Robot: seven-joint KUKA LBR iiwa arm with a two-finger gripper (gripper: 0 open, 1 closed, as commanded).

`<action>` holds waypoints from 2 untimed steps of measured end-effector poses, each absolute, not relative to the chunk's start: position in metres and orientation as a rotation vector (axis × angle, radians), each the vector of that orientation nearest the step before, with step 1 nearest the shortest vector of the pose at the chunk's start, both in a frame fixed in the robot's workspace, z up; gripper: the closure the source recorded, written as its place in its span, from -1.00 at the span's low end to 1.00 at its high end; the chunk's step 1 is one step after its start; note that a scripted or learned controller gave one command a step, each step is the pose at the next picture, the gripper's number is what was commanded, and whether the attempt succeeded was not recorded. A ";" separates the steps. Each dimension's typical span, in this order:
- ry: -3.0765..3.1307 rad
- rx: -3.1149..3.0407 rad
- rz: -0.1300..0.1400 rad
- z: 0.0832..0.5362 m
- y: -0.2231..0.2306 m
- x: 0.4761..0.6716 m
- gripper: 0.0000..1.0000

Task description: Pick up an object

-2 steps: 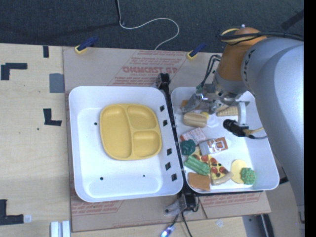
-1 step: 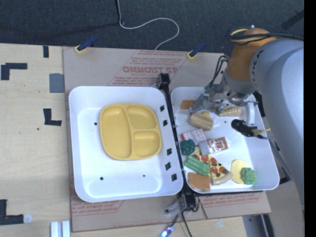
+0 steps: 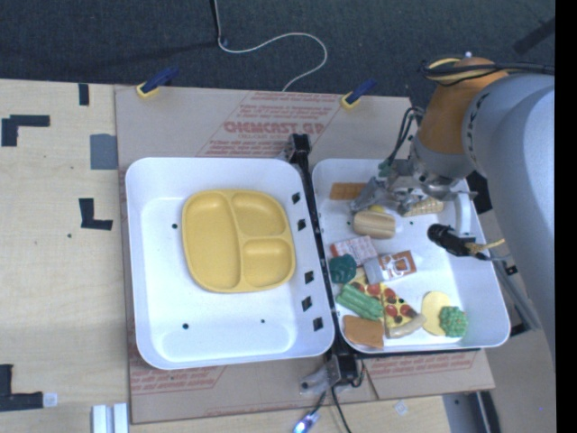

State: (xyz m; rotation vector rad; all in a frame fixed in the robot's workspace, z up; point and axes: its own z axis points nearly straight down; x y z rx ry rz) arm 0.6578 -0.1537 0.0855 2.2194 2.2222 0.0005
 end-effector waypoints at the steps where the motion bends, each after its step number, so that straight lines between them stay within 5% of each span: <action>1: 2.221 2.214 0.003 0.098 -0.153 0.660 1.00; 2: 2.222 2.217 0.001 0.096 -0.153 0.659 -1.00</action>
